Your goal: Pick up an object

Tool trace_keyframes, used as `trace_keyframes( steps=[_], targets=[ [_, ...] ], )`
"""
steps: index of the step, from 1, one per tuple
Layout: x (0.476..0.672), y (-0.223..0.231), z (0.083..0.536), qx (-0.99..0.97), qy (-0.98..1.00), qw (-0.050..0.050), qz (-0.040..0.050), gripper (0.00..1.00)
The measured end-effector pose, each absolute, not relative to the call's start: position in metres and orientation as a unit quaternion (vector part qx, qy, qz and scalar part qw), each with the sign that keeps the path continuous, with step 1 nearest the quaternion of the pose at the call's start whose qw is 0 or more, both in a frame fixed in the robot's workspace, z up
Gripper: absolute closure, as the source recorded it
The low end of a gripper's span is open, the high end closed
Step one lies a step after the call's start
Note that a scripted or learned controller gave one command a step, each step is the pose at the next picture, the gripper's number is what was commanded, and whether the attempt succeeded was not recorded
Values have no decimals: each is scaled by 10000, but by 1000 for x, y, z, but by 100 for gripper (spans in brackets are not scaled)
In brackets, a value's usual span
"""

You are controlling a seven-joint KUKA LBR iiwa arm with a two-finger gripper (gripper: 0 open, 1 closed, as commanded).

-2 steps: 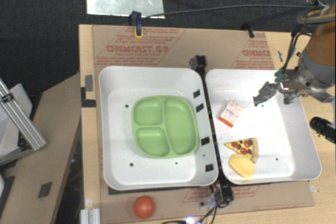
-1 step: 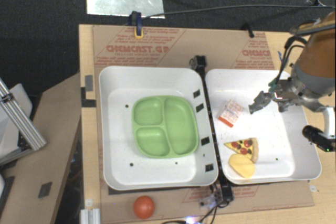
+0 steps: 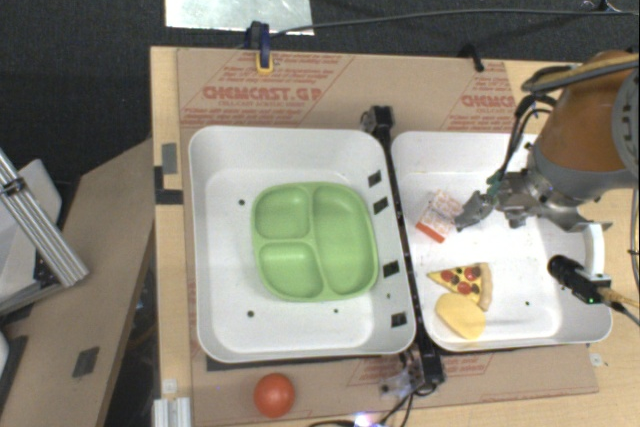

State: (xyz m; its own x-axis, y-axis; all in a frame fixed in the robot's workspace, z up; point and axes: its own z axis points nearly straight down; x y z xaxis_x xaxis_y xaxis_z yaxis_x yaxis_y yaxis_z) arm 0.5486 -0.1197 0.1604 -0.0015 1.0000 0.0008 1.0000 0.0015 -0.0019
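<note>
The gripper hangs low inside the right bin, reaching in from the bin's right side under that orange-banded wrist, and whether its jaws are open or closed I cannot tell from this slant. Right beside the tip, on the side toward the divider between the bins, lies a small packet, clear with red print, its long axis running diagonally from the bin's middle down toward the divider. That is the nearest thing, just beside the tip and nothing visibly between them. Toward the bin's front edge lie a toy pizza slice and, touching it, a pale yellow piece, both well apart from the tip. My read: the packet is the target, and the tip needs a slight shift toward the divider.
</note>
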Motion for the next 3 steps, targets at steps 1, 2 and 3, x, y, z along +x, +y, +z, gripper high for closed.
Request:
trace_keyframes(
  steps=[1, 2, 3],
  targets=[
    [543, -126, 102, -7068, -7074, 15, 9, 0],
    [545, -126, 116, -7064, -7078, -10, -8, 100],
    [538, -126, 164, -7062, -7080, -21, -14, 100]
  ],
)
